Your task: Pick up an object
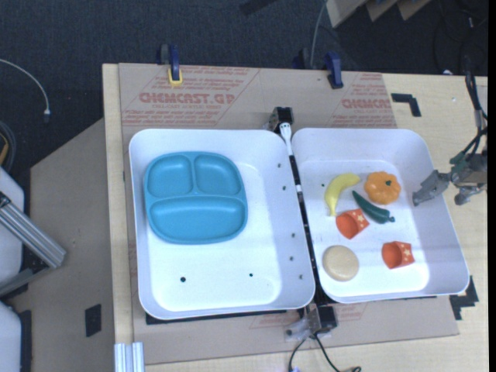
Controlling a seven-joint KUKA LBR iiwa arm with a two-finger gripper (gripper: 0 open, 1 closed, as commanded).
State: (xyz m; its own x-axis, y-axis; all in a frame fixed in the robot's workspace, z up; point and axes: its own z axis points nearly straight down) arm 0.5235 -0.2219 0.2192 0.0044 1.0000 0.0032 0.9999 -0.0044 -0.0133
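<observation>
On plywood bench [232,99]: two white bins [209,285]; dark carpet [77,22] around; hand [446,183] at right edge, grip unclear.

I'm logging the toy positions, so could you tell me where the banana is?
The banana lies in the right bin, toward its upper left, just left of the orange pumpkin and above a red piece.

Lab bench [232,91], clamps [174,64], cables [31,84]

Right bin [434,169] crowded with toys; open floor beside blue tray [196,198].
</observation>
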